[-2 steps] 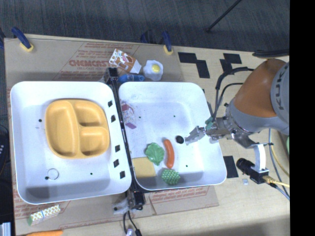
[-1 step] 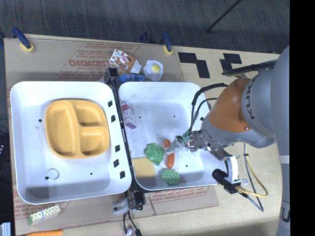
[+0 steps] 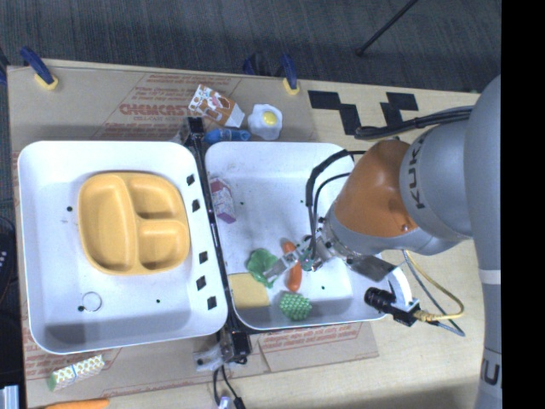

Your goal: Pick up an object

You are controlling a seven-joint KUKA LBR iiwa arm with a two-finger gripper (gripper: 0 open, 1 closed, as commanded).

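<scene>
Near edge: green textured piece (image 3: 295, 306) and yellow block (image 3: 248, 291) at 6 o'clock of the right bin (image 3: 255, 156). Gripper (image 3: 289, 265) low over the orange carrot-like piece (image 3: 295, 276), green leafy piece (image 3: 261, 262) touching at its 9; finger state cannot tell. Left bin (image 3: 34, 228) holds a yellow divided tray (image 3: 134, 221). Far: cardboard (image 3: 153, 109) prints "CHEMCAST"; arm (image 3: 426, 186) reads "KU".

Wrist hides hand (image 3: 294, 264) partly.
</scene>
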